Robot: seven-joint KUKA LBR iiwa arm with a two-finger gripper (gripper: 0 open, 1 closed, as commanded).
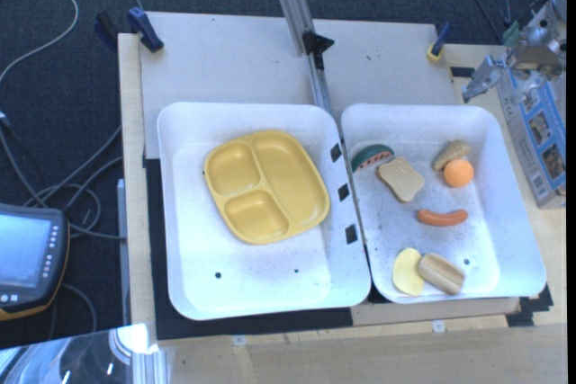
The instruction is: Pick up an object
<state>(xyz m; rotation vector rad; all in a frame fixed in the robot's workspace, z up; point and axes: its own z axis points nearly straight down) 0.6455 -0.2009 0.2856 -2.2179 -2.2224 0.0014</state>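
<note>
Step in hand: approach, judged from the layout. The claw (477, 84) hangs at the far right edge of the counter (225, 58), outside the right bin (504, 193) and above its far corner. Nothing is lifted yet.

Claw state: cannot tell. The tip is small and blurred against the clutter around it, and nothing shows between its fingers.

Task objects: all lie in the right bin, nearer the camera than the claw and to its left. Closest are the orange ball (459, 173) and the tan lump (451, 154), the two touching. Beyond them lie the bread slice (400, 180), the sausage (442, 217), the watermelon wedge (372, 156), the yellow disc (408, 272) and the brown roll (441, 273), which overlaps the disc.

Next move, as a judgement: the claw must travel inward over the bin wall, centre over one item and descend. The sausage lies apart from its neighbours and looks the cleanest target.

Materials and shapes: the items read as smooth moulded toy food. The ball is round and likely to roll, the sausage slim and slightly curved, the bread flat with rounded corners.

Left bin (180, 193): well away from the claw, speckled white, holding a glossy yellow three-compartment tray (265, 186).
</note>
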